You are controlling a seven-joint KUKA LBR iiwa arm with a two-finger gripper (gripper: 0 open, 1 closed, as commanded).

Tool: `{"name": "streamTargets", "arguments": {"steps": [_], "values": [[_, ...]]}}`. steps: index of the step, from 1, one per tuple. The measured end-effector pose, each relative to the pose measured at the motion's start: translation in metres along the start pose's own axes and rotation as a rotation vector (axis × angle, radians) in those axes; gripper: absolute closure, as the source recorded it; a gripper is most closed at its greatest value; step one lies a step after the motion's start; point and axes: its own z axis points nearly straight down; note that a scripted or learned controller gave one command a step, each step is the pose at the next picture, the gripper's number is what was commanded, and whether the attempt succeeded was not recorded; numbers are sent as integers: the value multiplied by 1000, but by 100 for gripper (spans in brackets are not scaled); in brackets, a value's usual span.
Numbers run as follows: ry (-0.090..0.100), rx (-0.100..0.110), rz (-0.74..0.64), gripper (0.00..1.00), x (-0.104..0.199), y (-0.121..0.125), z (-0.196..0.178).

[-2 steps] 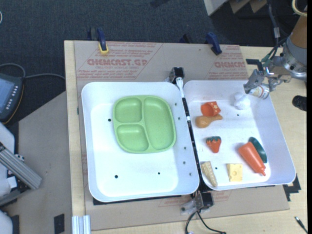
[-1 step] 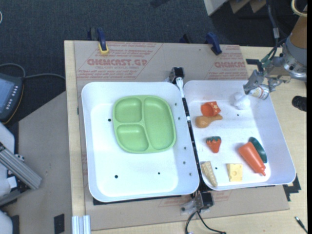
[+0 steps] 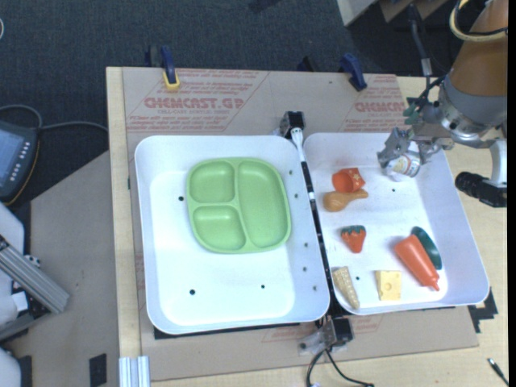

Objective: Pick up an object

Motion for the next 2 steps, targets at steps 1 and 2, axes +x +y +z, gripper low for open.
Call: {"name": "streamTargets", "arguments": {"steps": [1,2], "values": [[0,0,0,100,43,-18,6],[0,0,1,100,80,-39,4]]}}
